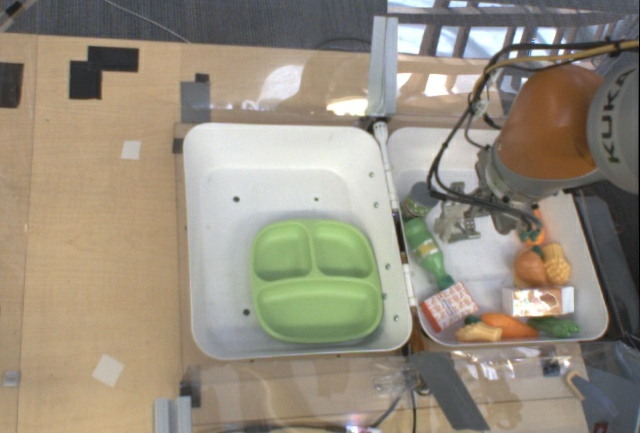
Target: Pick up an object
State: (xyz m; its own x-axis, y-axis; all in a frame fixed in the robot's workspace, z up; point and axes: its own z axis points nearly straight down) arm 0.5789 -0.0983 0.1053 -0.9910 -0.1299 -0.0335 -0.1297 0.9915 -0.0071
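The right bin [497, 261] holds several small items. A green bottle [428, 256] lies along its left wall, with a red and white box [449, 306] just below it. A carrot [497, 327] lies at the front edge, an orange fruit [541, 266] sits to the right, and a white packet [540, 301] rests below the fruit. My gripper [460, 221] hangs low over the upper left part of this bin, just right of the bottle's top end. The wrist and cables cover its tips. I see nothing in its grasp.
In the left bin [215, 221] lies a green divided plate [317, 279]. The arm's orange band [545, 126] covers the back right of the right bin. A metal rail [380, 71] stands behind the bins, and bare wooden bench [90, 251] spreads to the left.
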